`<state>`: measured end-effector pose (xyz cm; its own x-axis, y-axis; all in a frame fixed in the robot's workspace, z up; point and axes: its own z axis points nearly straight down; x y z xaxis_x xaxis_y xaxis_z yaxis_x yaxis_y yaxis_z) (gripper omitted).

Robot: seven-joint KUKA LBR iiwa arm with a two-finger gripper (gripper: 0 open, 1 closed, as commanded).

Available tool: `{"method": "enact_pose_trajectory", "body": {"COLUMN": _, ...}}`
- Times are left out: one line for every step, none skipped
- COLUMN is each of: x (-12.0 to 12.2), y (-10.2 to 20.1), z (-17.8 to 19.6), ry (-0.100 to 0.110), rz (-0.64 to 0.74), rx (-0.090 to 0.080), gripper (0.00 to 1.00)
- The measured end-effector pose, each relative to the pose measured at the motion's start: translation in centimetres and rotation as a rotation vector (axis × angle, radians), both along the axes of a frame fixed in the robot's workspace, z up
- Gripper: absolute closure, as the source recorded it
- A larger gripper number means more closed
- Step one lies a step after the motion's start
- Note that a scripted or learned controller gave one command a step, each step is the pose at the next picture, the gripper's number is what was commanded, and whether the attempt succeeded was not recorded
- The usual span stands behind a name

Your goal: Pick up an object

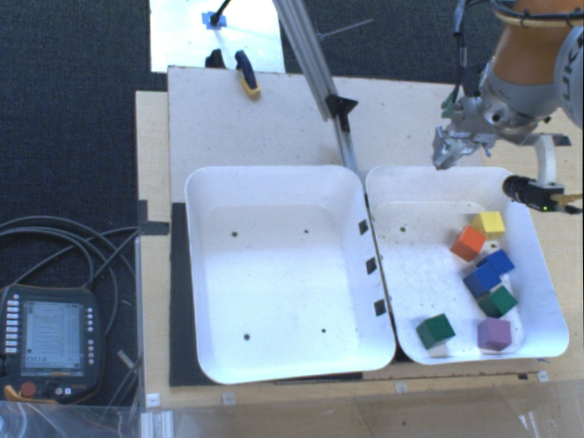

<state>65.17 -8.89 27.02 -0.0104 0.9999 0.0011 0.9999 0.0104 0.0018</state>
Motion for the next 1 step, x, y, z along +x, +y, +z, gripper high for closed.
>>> {"method": "enact_pose_trajectory", "body": {"x": 0.26, "y": 6.38, "z": 0.03, "ry": -0.001, "rz": 0.001, "rx": 0.001, "gripper": 1.00}}
